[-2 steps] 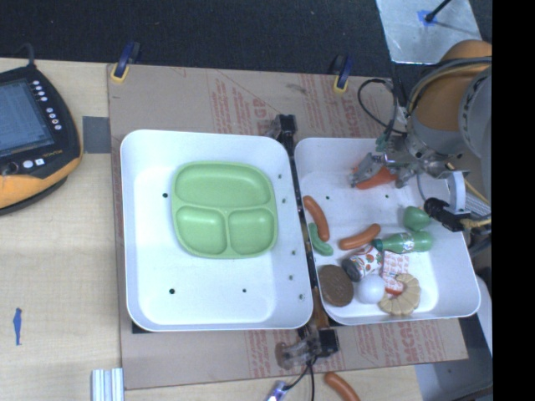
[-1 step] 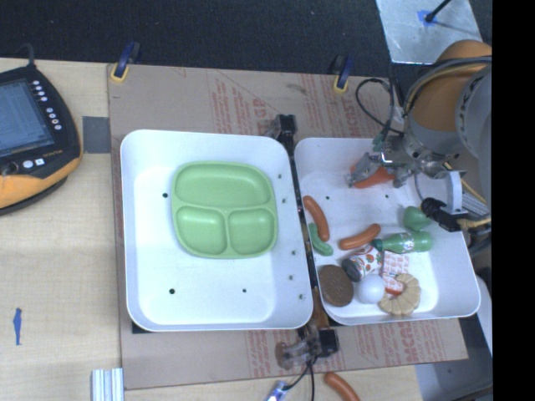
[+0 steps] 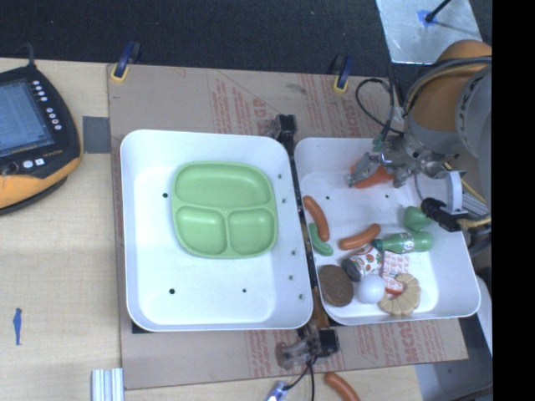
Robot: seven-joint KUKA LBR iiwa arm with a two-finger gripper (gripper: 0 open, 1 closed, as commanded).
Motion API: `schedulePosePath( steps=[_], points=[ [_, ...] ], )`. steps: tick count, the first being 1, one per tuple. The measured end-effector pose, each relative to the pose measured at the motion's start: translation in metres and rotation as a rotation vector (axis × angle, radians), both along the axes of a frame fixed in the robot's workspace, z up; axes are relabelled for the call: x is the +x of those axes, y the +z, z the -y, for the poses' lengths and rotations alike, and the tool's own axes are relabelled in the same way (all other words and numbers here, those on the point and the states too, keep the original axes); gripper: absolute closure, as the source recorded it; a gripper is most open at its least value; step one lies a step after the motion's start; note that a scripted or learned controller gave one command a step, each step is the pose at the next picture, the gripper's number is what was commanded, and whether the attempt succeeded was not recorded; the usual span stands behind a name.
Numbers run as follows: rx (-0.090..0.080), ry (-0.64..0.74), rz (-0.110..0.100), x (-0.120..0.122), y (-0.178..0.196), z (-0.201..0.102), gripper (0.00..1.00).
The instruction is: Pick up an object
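Note:
My gripper (image 3: 380, 174) is low over the back of the right bin (image 3: 456, 295), reaching in from the right. Its fingers stand apart, one on each side of a small orange-red carrot-like piece (image 3: 370, 180) that lies on the bin floor. The gripper looks open around that piece, not lifted with it. Further forward in the same bin lie an orange sausage (image 3: 315, 214), another sausage (image 3: 359, 237), a green bottle (image 3: 405, 242), a green round piece (image 3: 415, 218), a brown cookie (image 3: 337, 284), a white ball (image 3: 370, 290) and a tan biscuit (image 3: 401, 296).
The left bin (image 3: 142, 224) holds a green divided plate (image 3: 225, 209). A black divider (image 3: 299, 224) runs between the bins. A teach pendant (image 3: 29, 136) lies at the far left of the bench. One sausage (image 3: 343, 385) lies outside the bins at the front.

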State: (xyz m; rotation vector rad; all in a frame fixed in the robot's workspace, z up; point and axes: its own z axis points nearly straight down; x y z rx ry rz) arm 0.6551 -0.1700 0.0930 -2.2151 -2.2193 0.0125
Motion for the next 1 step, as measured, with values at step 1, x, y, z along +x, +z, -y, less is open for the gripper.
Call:
schedulePosePath(
  steps=[1],
  points=[
    [0.000, 0.003, 0.001, 0.0005, -0.0004, -0.0191, 0.00]
  ],
)
